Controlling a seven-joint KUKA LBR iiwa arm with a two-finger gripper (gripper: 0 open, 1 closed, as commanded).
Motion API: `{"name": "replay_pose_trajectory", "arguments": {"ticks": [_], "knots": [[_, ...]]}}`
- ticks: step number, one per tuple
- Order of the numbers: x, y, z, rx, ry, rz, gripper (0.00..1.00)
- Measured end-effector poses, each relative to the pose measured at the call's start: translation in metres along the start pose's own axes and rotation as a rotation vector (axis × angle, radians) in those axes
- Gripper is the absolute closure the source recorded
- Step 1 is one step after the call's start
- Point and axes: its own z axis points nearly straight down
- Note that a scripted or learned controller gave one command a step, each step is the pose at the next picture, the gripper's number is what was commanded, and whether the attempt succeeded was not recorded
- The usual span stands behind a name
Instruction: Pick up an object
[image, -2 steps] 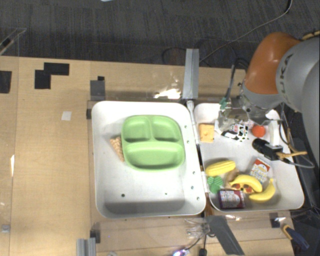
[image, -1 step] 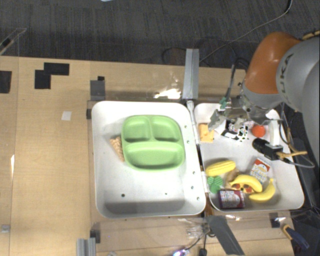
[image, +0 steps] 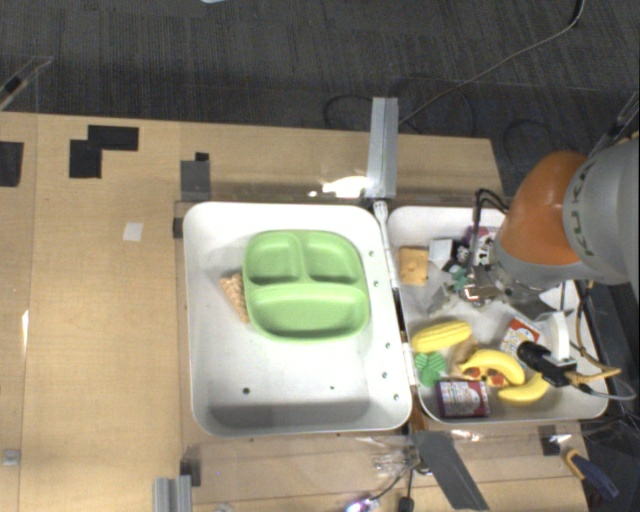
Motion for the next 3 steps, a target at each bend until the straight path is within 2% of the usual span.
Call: {"name": "replay_pose_trajectory", "arguments": {"ticks": [1, 2, 3], "knots": [[0.015, -0.046, 0.000, -0.021, -0.006, -0.080, 0.00], [0.018, -0.044, -0.009, -0.020, 0.001, -0.081, 1.00], [0.051, 0.059, -0.129, 0.001, -0.001, 0.000, 1.00]]}}
